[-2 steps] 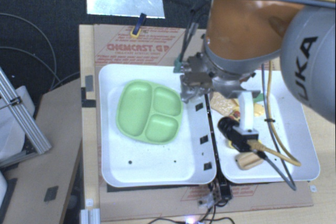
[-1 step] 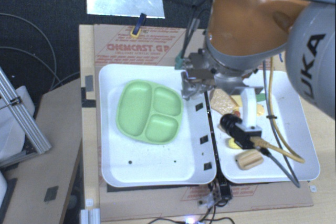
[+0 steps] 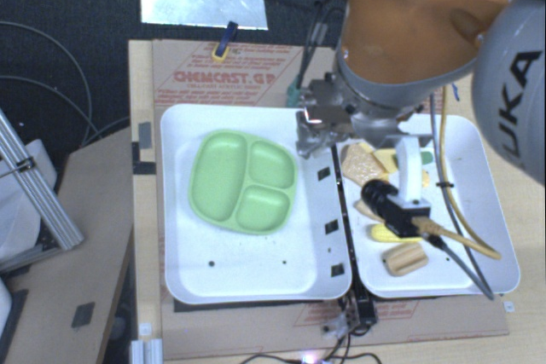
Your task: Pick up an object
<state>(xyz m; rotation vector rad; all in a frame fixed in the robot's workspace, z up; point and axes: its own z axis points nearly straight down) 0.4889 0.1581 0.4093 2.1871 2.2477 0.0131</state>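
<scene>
Tan block [image 3: 403,260]: lies in the right bin [image 3: 490,183], towards its near edge.
Yellow piece [image 3: 386,232]: just beyond the block, same bin.
Tan slab [image 3: 358,164]: farther back in that bin, by its left wall.
Green plate [image 3: 243,181]: three compartments, in the left bin [image 3: 183,268].
Hand [image 3: 313,136]: above the seam between the bins, towards the far side; wide or narrow cannot be told.

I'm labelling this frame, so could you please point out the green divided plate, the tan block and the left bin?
green divided plate [image 3: 223,175], camera view, on its large left compartment.
tan block [image 3: 403,260], camera view, on its upper face.
left bin [image 3: 247,268], camera view, on its bare floor near the front.
</scene>
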